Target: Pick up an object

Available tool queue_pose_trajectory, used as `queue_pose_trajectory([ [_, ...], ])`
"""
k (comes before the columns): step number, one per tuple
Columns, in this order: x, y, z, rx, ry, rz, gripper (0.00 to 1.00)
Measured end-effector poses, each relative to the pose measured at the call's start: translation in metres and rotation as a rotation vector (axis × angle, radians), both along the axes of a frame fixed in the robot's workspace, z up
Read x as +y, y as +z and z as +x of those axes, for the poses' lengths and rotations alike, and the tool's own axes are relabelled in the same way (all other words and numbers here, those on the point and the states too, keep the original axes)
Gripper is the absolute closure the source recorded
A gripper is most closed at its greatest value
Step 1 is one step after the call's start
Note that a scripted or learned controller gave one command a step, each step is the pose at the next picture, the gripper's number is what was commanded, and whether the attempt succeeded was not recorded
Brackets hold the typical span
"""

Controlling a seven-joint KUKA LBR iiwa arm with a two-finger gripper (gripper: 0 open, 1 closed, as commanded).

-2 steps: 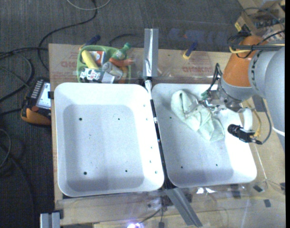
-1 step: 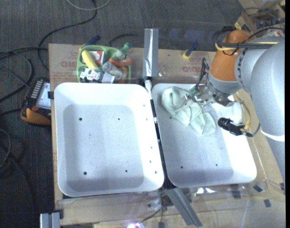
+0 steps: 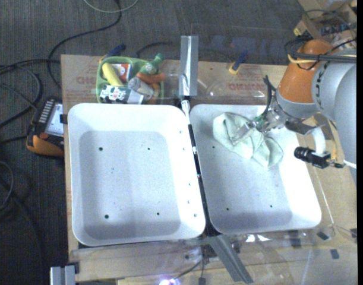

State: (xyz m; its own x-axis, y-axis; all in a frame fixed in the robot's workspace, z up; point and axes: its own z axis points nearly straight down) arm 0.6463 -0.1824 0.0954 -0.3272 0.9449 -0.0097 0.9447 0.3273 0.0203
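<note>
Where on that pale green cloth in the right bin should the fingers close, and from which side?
Probably on the raised, bunched fold near the middle of the cloth, coming straight down from above. It lies crumpled in the right bin, so ridges give something to pinch, while its flat edges hug the floor. The gripper is already at the cloth's right part.

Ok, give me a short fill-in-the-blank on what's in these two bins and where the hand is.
1. The pale green cloth lies crumpled in the ____ bin.
2. The hand is right at the ____.
3. The small green basket of items sits behind the ____ bin.

Missing words: right; cloth; left
</note>
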Motion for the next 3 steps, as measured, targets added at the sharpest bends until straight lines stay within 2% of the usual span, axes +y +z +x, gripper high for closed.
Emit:
queue_pose_trajectory([
  [1, 0.05, 0.001, 0.025, 0.016, -0.037, -0.001, 0.0],
  [2, 0.002, 0.0, -0.028, 0.002, -0.057, 0.0, 0.0],
  [3, 0.052, 0.0, 0.002, 0.0, 0.081, -0.007, 0.0],
])
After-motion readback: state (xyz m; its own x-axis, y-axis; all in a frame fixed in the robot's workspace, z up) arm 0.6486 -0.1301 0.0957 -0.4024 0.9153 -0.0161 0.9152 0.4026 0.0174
